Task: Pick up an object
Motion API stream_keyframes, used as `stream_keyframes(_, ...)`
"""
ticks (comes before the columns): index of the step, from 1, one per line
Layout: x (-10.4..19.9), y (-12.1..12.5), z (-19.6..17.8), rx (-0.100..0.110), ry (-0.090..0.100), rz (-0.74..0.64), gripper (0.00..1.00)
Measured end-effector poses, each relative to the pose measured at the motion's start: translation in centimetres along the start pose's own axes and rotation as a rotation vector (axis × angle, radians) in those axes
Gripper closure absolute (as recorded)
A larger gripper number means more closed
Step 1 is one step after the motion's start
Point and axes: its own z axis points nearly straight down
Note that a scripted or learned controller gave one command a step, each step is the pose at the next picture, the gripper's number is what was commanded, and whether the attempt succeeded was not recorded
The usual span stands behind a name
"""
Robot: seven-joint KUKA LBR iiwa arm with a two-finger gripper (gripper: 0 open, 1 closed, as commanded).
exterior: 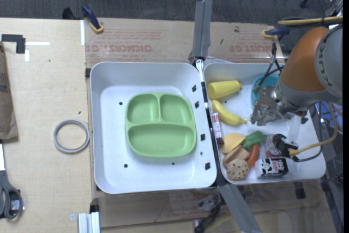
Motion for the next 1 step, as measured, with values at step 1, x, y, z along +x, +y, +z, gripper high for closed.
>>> stream_keyframes(1, -0.02, 0.01, -0.02, -0.001, 0.000, 0.000, 0.00)
